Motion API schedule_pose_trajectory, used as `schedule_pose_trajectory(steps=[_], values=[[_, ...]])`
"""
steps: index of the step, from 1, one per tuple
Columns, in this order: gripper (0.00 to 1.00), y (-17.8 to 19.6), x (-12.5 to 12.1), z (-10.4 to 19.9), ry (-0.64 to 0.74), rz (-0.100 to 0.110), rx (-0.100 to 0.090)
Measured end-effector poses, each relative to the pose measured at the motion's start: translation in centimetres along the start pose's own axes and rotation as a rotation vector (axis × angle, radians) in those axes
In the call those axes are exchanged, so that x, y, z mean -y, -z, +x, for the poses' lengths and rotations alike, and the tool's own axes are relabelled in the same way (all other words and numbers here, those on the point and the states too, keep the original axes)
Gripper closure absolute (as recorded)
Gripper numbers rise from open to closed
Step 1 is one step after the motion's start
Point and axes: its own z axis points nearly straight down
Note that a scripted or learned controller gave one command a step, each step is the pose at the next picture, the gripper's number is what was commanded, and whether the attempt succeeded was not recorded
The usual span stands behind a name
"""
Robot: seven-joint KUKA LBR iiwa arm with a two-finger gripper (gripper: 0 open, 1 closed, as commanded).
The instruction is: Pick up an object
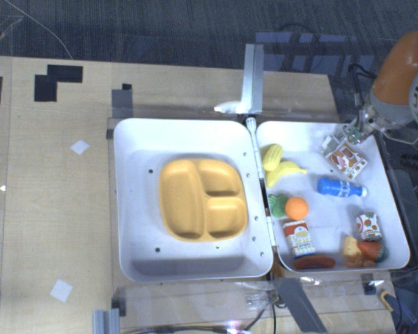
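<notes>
two white bins sat side by side on the bench. the left bin (125,186) held a yellow tray (200,199) with compartments. the right bin (397,245) held the small things: a yellow banana toy (279,164), a blue bottle (340,187), an orange ball (297,208), a green piece (277,205) just beside the ball, a small can (299,239), a red sausage (313,261), a small carton (368,225), and a red and white packet (346,158) near the far right corner.

the arm (404,82) reached in from the right, and the gripper (355,132) was low over that far corner, just above the packet and perhaps touching its upper edge. how the gripper was set i could not tell, because this part was small and blurred.

as i judged it, the task was at its start: every thing lay in the bin, nothing was lifted. the packet seemed the likely target. closing on it and raising it was left to do
</notes>
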Motion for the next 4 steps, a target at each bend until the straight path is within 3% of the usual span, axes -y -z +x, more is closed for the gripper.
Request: schedule_pose_trajectory(steps=[1,2,3,4], values=[[1.00,6.0,-1.4,2.4,-0.209,0.002,-0.007],[1.00,-0.7,-0.6,1.4,0.473,-0.002,-0.007],[0.00,-1.1,-0.2,1.7,0.473,0.010,-0.028],[0.00,-1.9,-2.5,11.1,0.258,-0.001,-0.011]])
